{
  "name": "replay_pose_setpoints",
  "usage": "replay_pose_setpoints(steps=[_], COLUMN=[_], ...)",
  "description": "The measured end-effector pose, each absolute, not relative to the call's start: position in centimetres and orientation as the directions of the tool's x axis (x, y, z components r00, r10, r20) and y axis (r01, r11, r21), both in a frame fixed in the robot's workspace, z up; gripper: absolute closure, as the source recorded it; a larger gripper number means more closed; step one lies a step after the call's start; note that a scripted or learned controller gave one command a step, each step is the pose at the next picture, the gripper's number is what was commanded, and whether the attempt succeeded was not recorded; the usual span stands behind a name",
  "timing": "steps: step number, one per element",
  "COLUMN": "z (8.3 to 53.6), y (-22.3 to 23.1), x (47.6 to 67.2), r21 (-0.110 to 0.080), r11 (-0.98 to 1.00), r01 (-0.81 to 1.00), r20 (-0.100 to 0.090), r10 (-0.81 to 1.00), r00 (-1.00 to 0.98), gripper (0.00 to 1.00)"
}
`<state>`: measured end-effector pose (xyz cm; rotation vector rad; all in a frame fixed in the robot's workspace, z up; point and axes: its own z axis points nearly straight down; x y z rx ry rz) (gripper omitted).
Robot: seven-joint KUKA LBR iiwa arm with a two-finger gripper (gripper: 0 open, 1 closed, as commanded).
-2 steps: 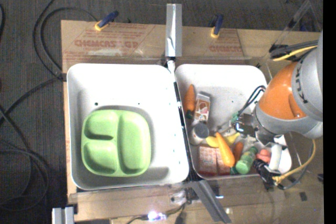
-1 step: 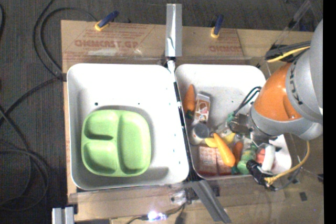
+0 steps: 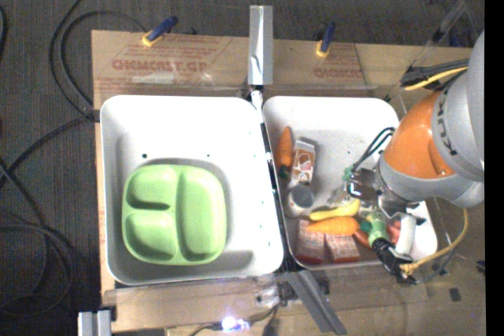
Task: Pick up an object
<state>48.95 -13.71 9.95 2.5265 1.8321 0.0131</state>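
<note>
The right bin [image 3: 339, 116] holds a heap of toy food. An orange carrot [image 3: 285, 145] lies along its left wall, with a small printed box [image 3: 304, 160] beside it and a grey round piece [image 3: 298, 201] below. A yellow banana [image 3: 335, 210] lies over a second carrot [image 3: 333, 226], above two reddish-brown blocks [image 3: 327, 247]. Small green and red pieces [image 3: 376, 231] sit to the right. My gripper [image 3: 365, 197] hangs low over the bin's right half, just right of the banana's tip, under the orange-banded wrist [image 3: 421, 149]. I see nothing held in it.
The left bin [image 3: 118, 118] carries a green divided plate [image 3: 176, 213]. A metal post [image 3: 260, 43] stands behind the seam between the bins. Two clamps [image 3: 160, 30] [image 3: 324, 39] pin the cardboard at the back. Cables trail from the wrist at the right.
</note>
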Motion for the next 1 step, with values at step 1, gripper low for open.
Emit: replay_pose_setpoints(steps=[1], z=[18.11], y=[-9.3], x=[57.85], r21=[-0.006], r11=[-0.364], r01=[0.931], r20=[-0.007], r10=[0.931], r00=[0.364], gripper=[1.0])
